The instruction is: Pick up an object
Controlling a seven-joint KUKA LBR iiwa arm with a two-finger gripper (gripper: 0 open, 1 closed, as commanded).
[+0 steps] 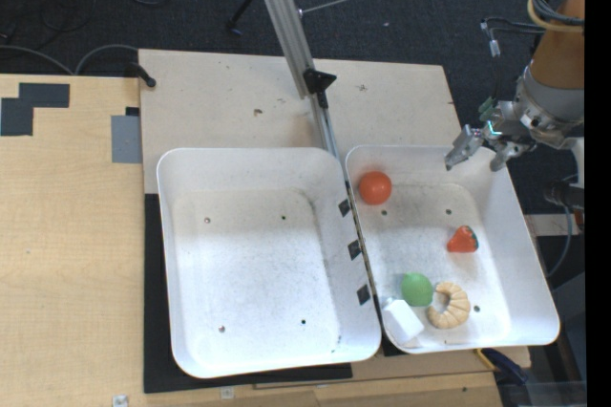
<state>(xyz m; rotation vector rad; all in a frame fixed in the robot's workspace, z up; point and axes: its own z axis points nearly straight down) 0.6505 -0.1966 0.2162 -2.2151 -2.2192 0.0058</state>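
no writing is readable on anything; the gripper (482,150) hangs with fingers apart and empty at the upper right of the frame, over the right bin (530,276) with the orange ball (374,187), red piece (463,241), green ball (416,289).

- Even, diffuse light from overhead; both white bins (253,262) look bright without harsh glare.
- Shadows are soft and faint beneath the ball (374,187).
- Floor beyond the table's (220,99) far edge is dark.
- Slightly grainy; focus fairly sharp.
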